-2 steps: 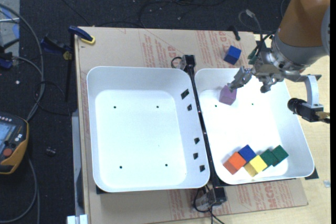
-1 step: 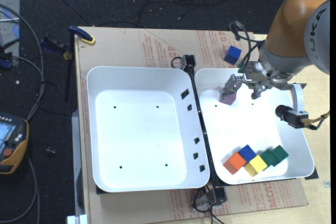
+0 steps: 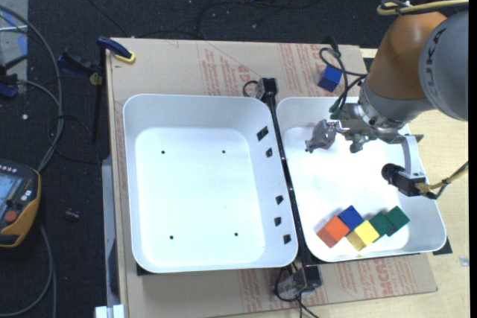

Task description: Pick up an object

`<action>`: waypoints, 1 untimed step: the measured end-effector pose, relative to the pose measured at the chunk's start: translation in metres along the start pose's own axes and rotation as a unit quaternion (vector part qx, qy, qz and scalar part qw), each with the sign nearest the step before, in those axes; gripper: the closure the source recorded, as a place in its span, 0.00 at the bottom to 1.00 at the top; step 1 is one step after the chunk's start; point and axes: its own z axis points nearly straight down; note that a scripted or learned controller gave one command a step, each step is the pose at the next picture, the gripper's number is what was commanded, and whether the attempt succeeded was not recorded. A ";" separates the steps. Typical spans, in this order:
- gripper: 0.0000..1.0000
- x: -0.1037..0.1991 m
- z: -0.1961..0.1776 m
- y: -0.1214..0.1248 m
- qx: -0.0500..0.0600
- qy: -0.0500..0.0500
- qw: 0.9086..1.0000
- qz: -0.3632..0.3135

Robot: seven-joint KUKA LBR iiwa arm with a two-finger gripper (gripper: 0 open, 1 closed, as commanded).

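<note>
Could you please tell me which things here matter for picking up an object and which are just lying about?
For the job: gripper; orange block, blue block, yellow block, green block, clustered in the right bin.

Lying about: left bin; small blue block on the bench behind the bins.

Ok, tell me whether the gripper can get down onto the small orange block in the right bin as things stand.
Probably yes. The small orange block lies uncovered near the front of the right white bin, touching the blue block. The gripper hangs over the bin's far half with bare floor between. The touching neighbour may crowd the grasp.
</note>
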 end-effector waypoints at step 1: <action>0.00 0.001 0.042 0.000 0.000 0.000 1.000 0.000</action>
